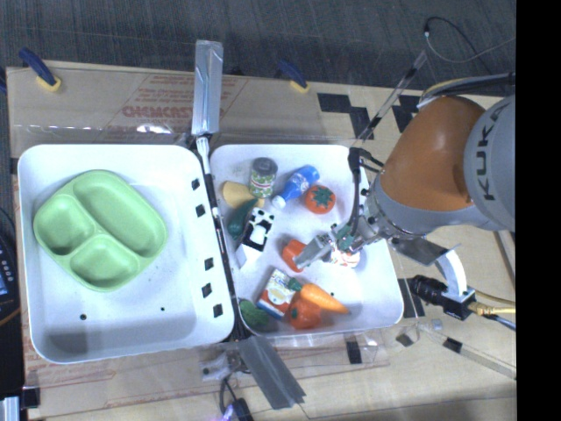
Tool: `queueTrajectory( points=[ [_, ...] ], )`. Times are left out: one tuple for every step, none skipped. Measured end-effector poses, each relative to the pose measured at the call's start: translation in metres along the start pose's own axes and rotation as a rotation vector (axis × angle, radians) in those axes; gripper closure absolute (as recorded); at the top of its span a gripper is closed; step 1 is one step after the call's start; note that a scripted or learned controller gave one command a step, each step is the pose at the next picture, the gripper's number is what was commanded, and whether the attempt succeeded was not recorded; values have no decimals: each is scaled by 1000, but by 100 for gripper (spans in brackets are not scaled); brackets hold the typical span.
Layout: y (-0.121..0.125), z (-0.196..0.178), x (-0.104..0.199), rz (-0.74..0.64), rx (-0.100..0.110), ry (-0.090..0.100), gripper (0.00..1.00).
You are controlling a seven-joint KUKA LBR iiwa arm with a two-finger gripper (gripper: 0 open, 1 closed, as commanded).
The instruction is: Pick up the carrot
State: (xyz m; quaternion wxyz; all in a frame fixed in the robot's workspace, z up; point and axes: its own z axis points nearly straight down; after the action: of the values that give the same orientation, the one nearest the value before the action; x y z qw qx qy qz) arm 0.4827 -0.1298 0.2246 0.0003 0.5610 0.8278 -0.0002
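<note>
The carrot [321,299] is orange and tapered. It lies near the front edge of the right bin [382,281] with its tip pointing right, against a red item and a small printed carton [277,293]. My gripper [333,244] hangs low over the middle of the right bin, a little above and behind the carrot and apart from it. It is close to a small orange-red piece [293,253] on its left. The arm's orange band [429,160] hides the bin's right rear corner.
Toward the back of the right bin stand a tomato [319,199], a blue bottle [298,182], a small can [262,175], a yellow wedge [235,193] and a black-and-white box [257,229]. The left bin holds a green divided plate [98,228].
</note>
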Motion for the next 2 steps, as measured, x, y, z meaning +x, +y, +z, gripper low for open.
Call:
queueTrajectory(
  points=[
    [0,0,0,0,0,0,0],
    [13,32,8,58,4,3,0]
  ],
)
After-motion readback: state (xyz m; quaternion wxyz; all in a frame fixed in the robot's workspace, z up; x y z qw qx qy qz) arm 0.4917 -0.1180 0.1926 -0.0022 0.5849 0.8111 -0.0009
